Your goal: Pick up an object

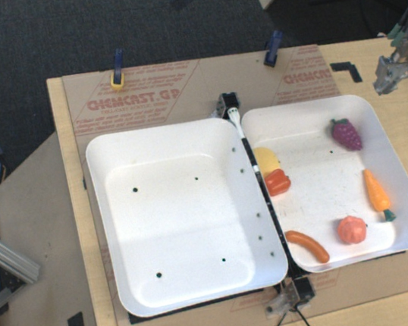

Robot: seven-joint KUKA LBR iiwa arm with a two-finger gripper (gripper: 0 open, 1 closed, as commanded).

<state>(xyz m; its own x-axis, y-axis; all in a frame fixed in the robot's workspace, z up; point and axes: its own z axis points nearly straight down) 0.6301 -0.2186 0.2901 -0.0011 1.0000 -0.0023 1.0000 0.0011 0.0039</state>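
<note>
Right bin (311, 114) holds grapes (345, 134), carrot (377, 193), sausage (307, 246), peach (351, 229), pepper (277, 182).

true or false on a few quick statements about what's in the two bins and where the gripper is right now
1. All the toy foods lie in the right bin. True.
2. The purple grapes sit in the left bin. False: they are near the far right corner of the right bin.
3. The gripper hangs over the left bin. False: it is beyond the right bin's far right corner, above the bench.
4. The carrot lies along the right bin's right side. True.
5. The sausage touches the grapes. False: it lies near the front edge, far from them.
6. The red and yellow pepper rests by the divide between the bins. True.
</note>
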